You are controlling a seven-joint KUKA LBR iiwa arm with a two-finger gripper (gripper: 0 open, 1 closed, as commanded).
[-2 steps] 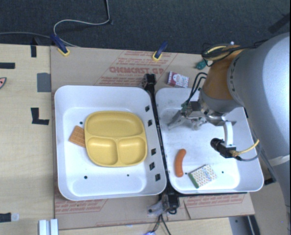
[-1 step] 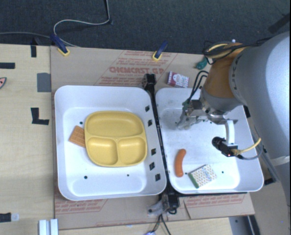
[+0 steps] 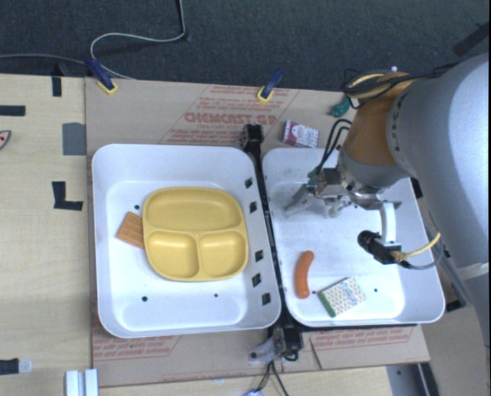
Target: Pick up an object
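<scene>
Gripper (image 3: 304, 198) low over the upper middle of the right bin (image 3: 410, 313), fingers spread, nothing between them. Orange sausage (image 3: 304, 273) and green-edged packet (image 3: 341, 295) lower in that bin; yellow divided tray (image 3: 197, 233) in the left bin (image 3: 113, 304).

You see the gripper (image 3: 304, 198) low over the right bin (image 3: 410, 304), fingers spread with nothing between them. Nearer you in that bin lie an orange sausage (image 3: 304, 273) and what may be a small packet (image 3: 341, 295). The left bin (image 3: 113, 246) holds a yellow divided tray (image 3: 197, 232) beside a cracker (image 3: 130, 229).

Grey arm (image 3: 447, 139), orange band, yellow cables
</scene>
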